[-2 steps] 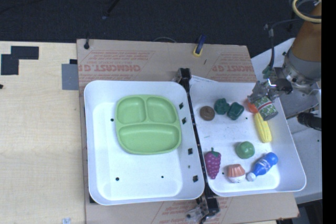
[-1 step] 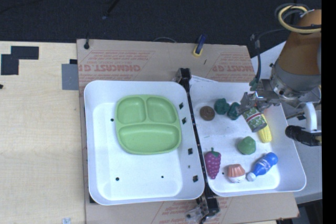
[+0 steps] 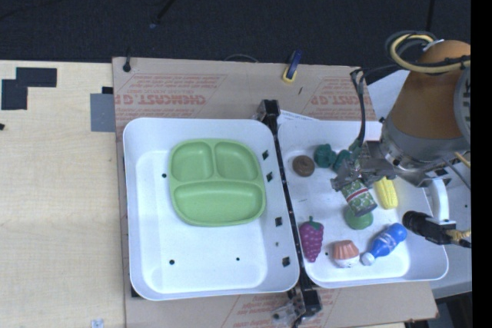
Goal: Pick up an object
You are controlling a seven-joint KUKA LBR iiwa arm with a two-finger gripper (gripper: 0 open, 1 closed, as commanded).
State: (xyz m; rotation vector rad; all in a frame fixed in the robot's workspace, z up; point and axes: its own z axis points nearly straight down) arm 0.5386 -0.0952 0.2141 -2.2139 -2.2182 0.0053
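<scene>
The right bin holds several small items. Among them are a brown round piece, a teal object, a green can with a printed label, a yellow corn cob, a blue bottle, purple grapes and an orange-pink cupcake. My gripper hangs low over the middle of this bin, right at the top of the labelled can and between the teal object and the corn. The gripper's body hides whether anything is gripped.
A green divided plate lies in the left bin. A black divider runs between the bins. The arm's orange band and cables rise at the right. A black part sticks out near the bottle.
</scene>
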